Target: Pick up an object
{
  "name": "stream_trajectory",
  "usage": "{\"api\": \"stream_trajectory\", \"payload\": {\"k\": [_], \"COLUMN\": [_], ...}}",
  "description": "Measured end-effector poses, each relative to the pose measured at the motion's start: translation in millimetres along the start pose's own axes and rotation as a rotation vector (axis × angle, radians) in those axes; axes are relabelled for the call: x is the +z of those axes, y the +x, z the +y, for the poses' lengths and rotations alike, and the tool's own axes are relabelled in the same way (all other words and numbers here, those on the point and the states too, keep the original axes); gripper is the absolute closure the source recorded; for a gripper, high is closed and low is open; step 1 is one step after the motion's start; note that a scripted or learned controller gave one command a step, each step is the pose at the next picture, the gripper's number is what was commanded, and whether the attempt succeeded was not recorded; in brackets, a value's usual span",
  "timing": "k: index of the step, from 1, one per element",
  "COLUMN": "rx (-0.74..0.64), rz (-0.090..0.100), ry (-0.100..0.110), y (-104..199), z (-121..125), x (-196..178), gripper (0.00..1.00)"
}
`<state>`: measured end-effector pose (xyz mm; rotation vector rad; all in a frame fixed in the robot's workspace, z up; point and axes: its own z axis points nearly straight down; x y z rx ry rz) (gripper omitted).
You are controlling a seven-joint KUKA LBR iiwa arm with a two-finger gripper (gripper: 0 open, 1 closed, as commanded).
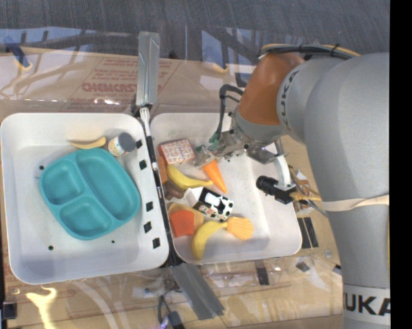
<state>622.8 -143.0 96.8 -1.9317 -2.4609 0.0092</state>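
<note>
Camera view: arm enters from the right, over the right bin.
Gripper: low at the far side of that bin, just above the carrot; how its fingers stand, cannot tell.
Crowding: carrot, bananas, a patterned block and a black-and-white toy huddle along the bin's left half.
Open room: bare floor along the right wall.
Left bin: teal tray central, bare margins around.
</note>
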Motion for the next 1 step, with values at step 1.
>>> {"api": "stream_trajectory", "payload": {"k": [1], "rx": [-0.099], "rz": [-0.006], "ry": [-0.014], "y": [63.2], "z": [-9.3], "x": [-96.9], "gripper": [1.0]}}
